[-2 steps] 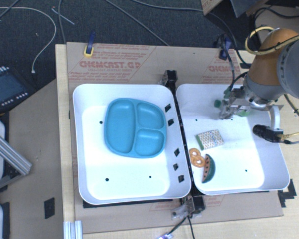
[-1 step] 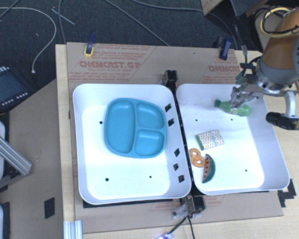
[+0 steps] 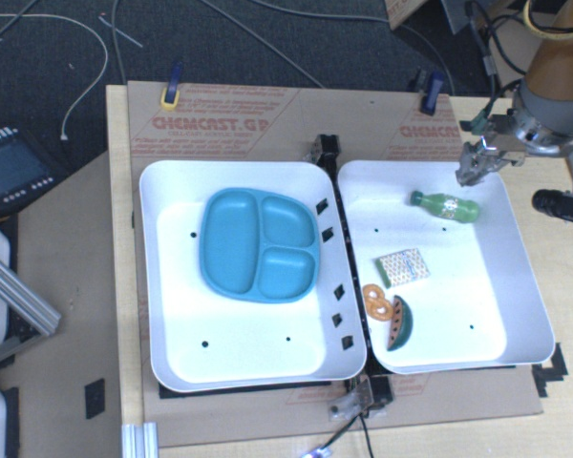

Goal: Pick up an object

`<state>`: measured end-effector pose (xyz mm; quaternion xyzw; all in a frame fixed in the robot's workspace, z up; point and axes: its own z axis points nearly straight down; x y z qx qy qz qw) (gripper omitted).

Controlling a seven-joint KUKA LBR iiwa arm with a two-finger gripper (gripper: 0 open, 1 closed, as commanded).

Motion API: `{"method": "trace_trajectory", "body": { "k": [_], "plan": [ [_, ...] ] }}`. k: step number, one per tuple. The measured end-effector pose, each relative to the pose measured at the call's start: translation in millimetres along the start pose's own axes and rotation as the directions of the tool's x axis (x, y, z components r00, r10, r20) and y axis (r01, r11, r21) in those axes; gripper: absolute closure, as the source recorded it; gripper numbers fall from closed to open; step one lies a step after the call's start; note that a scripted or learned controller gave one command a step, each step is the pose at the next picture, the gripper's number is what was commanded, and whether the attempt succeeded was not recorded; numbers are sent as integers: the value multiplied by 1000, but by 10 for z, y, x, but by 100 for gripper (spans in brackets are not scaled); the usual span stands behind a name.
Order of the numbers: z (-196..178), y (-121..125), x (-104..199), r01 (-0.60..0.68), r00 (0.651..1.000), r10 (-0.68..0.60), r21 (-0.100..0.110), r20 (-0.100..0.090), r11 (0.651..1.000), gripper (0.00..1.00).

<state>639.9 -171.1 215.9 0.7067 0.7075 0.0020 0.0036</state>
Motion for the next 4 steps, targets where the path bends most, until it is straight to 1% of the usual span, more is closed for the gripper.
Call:
{"method": "trace_trajectory", "body": {
  "k": [1, 2, 3, 4],
  "plan": [
    [-546, -62, -65, -1, 1000, 1, 0, 0, 1000, 100],
    [-803, -49, -66, 0, 1000, 0, 2, -1, 1000, 100],
    [-618, -182, 455, 4, 1000, -4, 11, -5, 1000, 100],
    [-649, -326, 977, 5, 1000, -5, 10, -5, 1000, 100]
  ]
}}
